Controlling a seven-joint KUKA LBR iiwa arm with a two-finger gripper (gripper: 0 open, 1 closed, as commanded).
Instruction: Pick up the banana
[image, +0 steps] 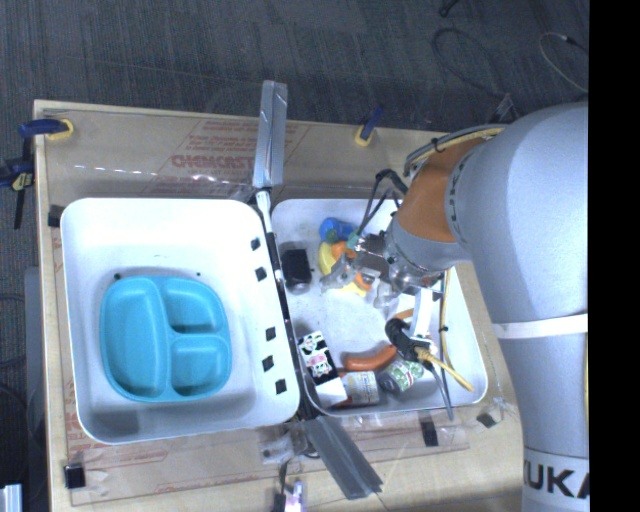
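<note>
Currently, contents as seen from above the worktop (120, 455).

Item 1: my arm (530, 250), grey with an orange band (430, 205) above the wrist, reaching in from the right over the right bin (465, 345).

Item 2: my end effector (362, 268), low over the upper middle of the right bin. Its tips are lost among cables and nearby objects; whether it is spread or pressed together I cannot tell.

Item 3: banana (329, 258), yellow, in the upper part of the right bin, just beside my end effector on its left. Whether they touch is not clear.

Item 4: blue object (330, 231), just above the banana, touching or nearly so.

Item 5: black object (296, 265), left of the banana, near the divider between the bins.

Item 6: black-and-white patterned block (316, 356), lower left of the right bin.

Item 7: orange-red sausage-shaped object (368, 357), lying across the lower part of the right bin.

Item 8: small can (405, 377), on its side, near the lower right corner, with a bottle-like object (362, 391) just left of it.

Item 9: left bin (90, 240), holding a turquoise divided tray (165, 337) with three compartments, well apart from my end effector.
</note>
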